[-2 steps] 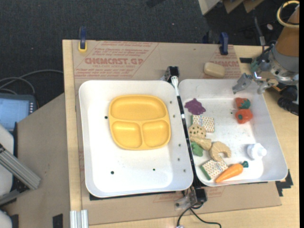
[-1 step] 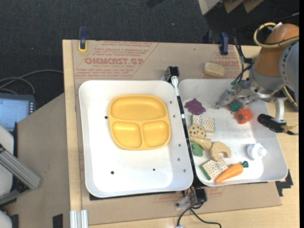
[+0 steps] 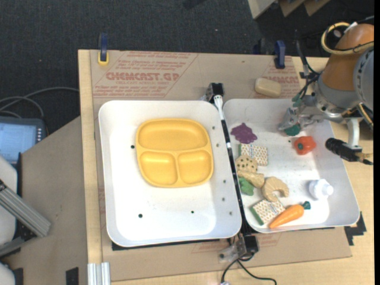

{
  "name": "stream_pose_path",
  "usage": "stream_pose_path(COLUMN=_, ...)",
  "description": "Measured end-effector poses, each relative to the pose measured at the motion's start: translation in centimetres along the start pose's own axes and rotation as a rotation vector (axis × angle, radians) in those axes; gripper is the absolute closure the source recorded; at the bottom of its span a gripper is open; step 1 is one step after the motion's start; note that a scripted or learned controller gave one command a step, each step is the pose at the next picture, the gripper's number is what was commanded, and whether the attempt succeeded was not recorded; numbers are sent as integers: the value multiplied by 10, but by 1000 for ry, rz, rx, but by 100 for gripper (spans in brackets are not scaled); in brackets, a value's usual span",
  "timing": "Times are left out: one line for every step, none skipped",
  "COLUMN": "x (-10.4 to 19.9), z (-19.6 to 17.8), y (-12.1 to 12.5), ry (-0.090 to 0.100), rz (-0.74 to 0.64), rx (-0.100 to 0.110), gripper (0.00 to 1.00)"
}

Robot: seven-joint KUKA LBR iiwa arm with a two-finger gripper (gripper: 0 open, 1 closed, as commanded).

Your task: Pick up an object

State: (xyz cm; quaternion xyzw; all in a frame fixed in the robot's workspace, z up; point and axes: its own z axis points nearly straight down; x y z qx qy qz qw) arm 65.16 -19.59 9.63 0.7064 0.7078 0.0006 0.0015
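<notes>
Left bin: one yellow three-compartment plate, lying flat.
Right bin: purple grapes, tomato, crackers, bread piece, carrot, small white bottle.
Pincer: low over the right bin's far edge, near the tomato; whether spread or pressed together, cannot tell.
Surface: tan block beyond the bins.

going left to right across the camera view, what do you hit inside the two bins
yellow divided tray in the left bin → purple toy → carrot → red tomato-like toy → small white bottle, all in the right bin. The gripper hangs over the right bin's far edge.
</notes>
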Motion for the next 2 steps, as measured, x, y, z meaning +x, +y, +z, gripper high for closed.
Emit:
stream_pose_path(x=52, z=10, y=-39, ry=2, rz=-1, rx=3, gripper=100)
stream_pose_path(x=126, z=-96, y=-65, ry=3, rz=-6, rx=-6, gripper=100)
